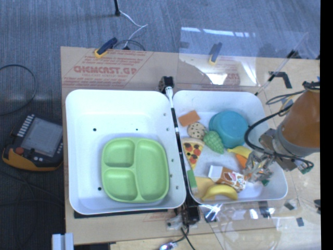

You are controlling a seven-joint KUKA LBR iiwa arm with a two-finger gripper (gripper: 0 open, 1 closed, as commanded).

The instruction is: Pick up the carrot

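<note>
In the right bin (270,191), near its right wall: carrot (243,158) lying orange and small beside the blue bowl (229,128), likely light, stiff and slick, best pinched across its middle. Just beside it, end effector (258,169) hovering low; opening impossible to tell, nothing visibly held.

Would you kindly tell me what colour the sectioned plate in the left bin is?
Light green; the sectioned plate shows clearly in the camera view.
</note>
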